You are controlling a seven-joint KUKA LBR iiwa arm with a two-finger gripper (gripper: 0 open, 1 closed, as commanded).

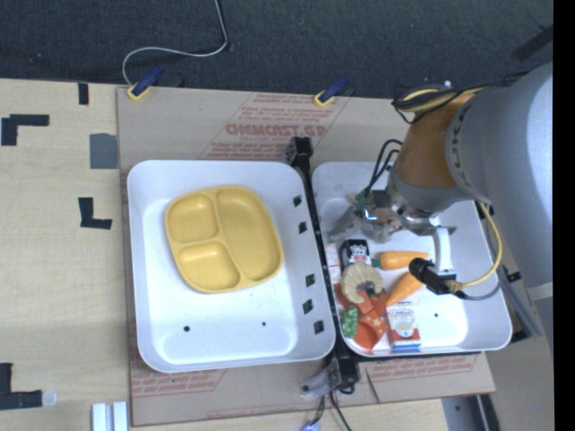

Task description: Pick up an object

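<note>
1. Dark carpet runs behind the bench [54, 241], where a cardboard sheet [260, 124] carries two white bins side by side.
2. One bin, the left bin [144, 268], holds a yellow plate [223, 238] with three compartments, lying flat toward its far side.
3. At the near-left part of the right bin [485, 330] sits a heap of small toy food; the arm [467, 151] reaches over the bin's far half.
4. The gripper [382, 215] hangs over the far-left part of that bin, just beyond the heap. Whether it is open or shut cannot be told from this view, and nothing is seen held.
5. The likeliest target is the carrot [402, 260], an orange piece at the heap's far edge. Its long axis runs roughly parallel to the bench's near edge, but which end is the tip is too small to tell.
6. A second orange piece [404, 287] lies just nearer, slanted from the bin's middle down toward the heap.
7. A round tan piece [362, 279], a small card [357, 250] and red bits [367, 326] crowd beside them, some touching.
8. The carrot looks like light, rigid, smooth plastic, so it would probably slip if pinched at a tapered end.
9. A hold across the thick middle, square to the long axis, seems safest; the neighbours leave little room on the left.
</note>
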